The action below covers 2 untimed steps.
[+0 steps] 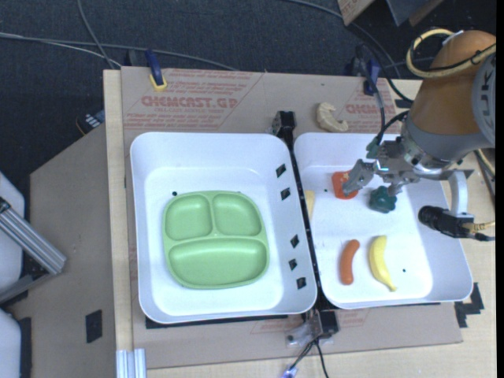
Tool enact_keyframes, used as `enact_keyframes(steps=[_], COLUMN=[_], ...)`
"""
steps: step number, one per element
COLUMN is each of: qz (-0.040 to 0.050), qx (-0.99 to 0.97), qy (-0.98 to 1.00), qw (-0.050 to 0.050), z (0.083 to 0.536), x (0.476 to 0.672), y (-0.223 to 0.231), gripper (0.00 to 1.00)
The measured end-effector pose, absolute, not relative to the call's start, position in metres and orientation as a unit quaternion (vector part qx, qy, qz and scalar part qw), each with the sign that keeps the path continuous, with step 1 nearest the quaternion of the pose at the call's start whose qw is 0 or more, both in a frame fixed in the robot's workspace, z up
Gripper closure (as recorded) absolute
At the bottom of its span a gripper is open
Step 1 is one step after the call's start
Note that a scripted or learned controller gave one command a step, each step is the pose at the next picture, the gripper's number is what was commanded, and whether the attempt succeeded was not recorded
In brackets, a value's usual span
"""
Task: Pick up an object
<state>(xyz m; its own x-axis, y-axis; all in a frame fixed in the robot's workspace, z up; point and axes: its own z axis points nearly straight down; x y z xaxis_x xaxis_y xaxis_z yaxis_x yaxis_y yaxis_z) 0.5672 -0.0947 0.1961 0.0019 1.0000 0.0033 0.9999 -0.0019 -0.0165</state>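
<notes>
In the right bin [441,286], my gripper [376,183] hangs over the upper middle, open, with nothing between its fingers. Its left finger [357,178] reaches toward a small red-orange object [342,187] lying just to the left. A small teal object [383,202] lies right below the other finger. Further toward the front lie an orange sausage-shaped piece [349,261] and a yellow banana [382,263], side by side. A small pale yellow item [310,204] rests against the bin's left wall.
The left bin [146,211] bears a green divided plate [216,239]. A beige lump [331,116] sits on the bench behind the right bin. Black clips line the wall between the bins. The arm's grey and orange body [453,93] hangs over the right bin's far right corner.
</notes>
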Motion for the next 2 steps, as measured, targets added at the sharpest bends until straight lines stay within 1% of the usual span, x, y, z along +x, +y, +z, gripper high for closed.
enact_keyframes(steps=[1, 2], qz=[0.0000, 0.0015], qx=[-0.707, -0.707], qy=[-0.707, -0.707], qw=[0.001, 0.003], z=[0.204, 0.161], x=[0.570, 0.566], y=[-0.095, -0.097], gripper=[0.00, 0.00])
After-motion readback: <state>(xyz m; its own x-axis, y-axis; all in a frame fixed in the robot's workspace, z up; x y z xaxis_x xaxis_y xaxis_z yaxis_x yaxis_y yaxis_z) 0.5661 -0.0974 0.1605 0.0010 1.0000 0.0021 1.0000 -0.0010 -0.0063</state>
